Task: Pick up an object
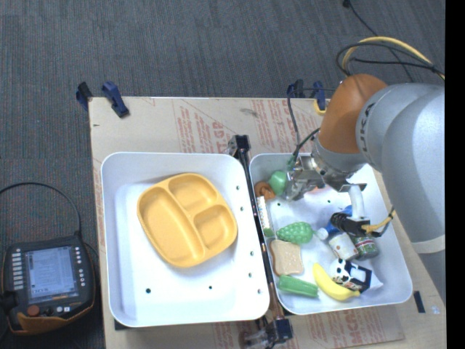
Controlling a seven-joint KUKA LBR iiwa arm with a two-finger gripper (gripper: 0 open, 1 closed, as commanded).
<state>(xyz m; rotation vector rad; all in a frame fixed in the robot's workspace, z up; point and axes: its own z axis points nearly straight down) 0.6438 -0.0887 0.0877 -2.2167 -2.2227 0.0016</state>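
Single fixed camera, overhead, tilted slightly, at middle distance. Takes in whole surface, both white bins, floor around. Arm enters right.

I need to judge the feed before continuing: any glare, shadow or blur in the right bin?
Camera view: lighting even, no strong glare on the right bin; soft shadow under the arm near the gripper; the small toys look slightly soft, the banana still clear.

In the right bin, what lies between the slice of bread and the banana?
In the camera view, a long green vegetable lies between the slice of bread and the banana, near the right bin's front edge.
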